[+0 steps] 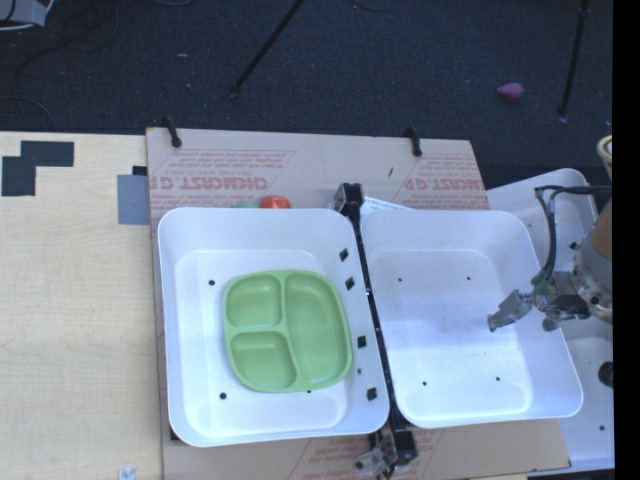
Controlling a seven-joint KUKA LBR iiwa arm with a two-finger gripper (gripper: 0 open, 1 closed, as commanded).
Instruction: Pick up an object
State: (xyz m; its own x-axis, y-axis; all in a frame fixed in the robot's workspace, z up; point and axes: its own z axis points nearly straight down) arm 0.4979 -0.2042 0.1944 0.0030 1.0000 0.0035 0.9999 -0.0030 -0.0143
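- The background at the top is a dark carpet floor (300,48) with some cables and thin stand legs; a small pink thing (510,90) lies on it at the upper right.
- A light wooden bench (70,318) fills the left side, and a brown cardboard sheet (300,168) with red printed letters lies under the bins.
- The left bin (190,248) is white and shallow. The right bin (450,248) stands just beside it, and black clips join them at the middle.
- A green divided plate (287,329) with three compartments lies flat in the left bin, a little right of its centre.
- The gripper (508,313) is over the right bin near its right wall; I cannot tell how its jaws stand.
- A small orange-red object (274,203) shows behind the back rim of the left bin, half hidden.
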